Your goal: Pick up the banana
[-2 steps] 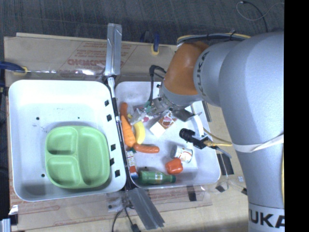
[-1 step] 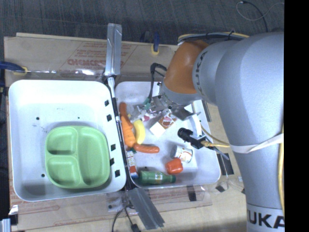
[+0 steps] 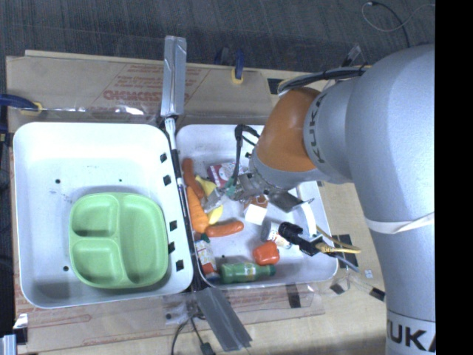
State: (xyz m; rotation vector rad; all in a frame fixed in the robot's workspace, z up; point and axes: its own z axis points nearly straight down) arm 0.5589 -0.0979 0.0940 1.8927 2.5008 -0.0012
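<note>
Gripper (image 3: 235, 188) is lowered into the right bin (image 3: 309, 263), over the left-centre of its contents, with the grey arm and its orange band above it on the right. Whether the gripper is spread or pressed together cannot be told from this angle, and no item is seen held in it. The banana (image 3: 215, 214) lies in the right bin's left part, just right of an orange carrot (image 3: 196, 207) that runs along the bin's left wall; part of the banana is hidden among the clutter near the gripper. A reddish sausage (image 3: 225, 228) lies just on the near side of the banana. A white block (image 3: 255, 214) sits to the right of it. A red tomato (image 3: 266, 254) and a green bottle (image 3: 244, 272) lie toward the near wall. The left bin (image 3: 44, 154) holds a green divided plate (image 3: 118, 239) lying flat on its floor.
</note>
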